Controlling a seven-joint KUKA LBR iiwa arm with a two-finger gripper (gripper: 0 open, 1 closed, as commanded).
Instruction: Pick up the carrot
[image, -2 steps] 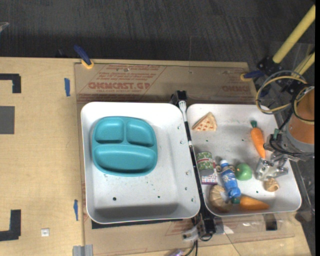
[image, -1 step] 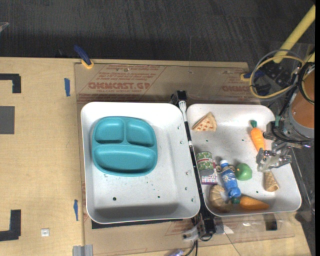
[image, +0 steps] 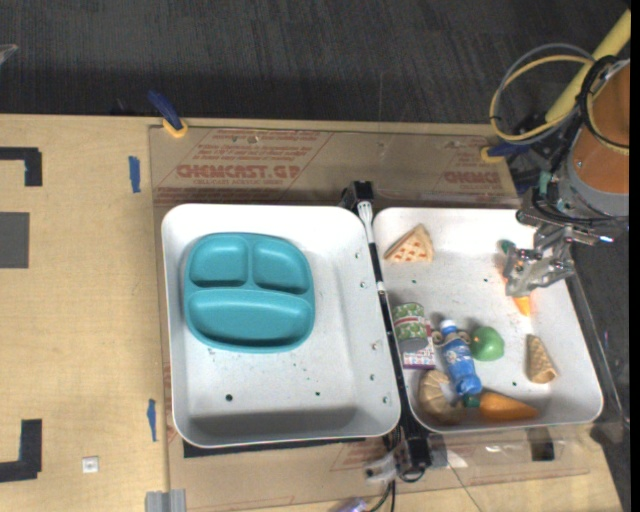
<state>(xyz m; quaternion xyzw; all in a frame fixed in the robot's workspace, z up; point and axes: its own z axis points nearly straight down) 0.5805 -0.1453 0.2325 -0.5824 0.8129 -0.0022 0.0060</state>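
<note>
The left bin (image: 200, 400) carries a teal divided plate (image: 248, 290); the right bin (image: 580, 340) crowds its toys low, leaving its upper middle bare. Near its right wall the gripper (image: 528, 275) pinches a small orange piece (image: 522, 303), half hidden, while the carrot (image: 507, 407) lies at the front edge.

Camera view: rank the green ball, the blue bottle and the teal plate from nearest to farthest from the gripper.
1. Green ball, right bin, below and left of the gripper.
2. Blue bottle, just left of the ball.
3. Teal plate, in the left bin.
</note>
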